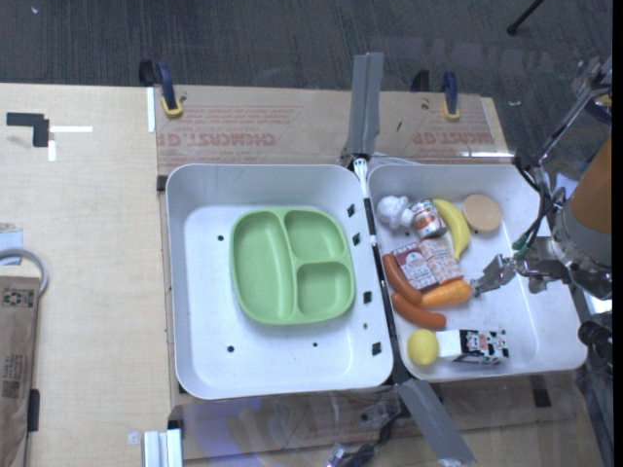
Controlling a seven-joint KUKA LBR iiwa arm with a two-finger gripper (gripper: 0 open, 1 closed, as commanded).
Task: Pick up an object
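In the right bin (545, 353), the gripper (490, 276) hangs low just right of the carrot (447, 295), which lies between two sausages (409, 290). Whether its fingers are apart or together cannot be told. The green divided plate (292, 264) sits in the left bin (195, 339).
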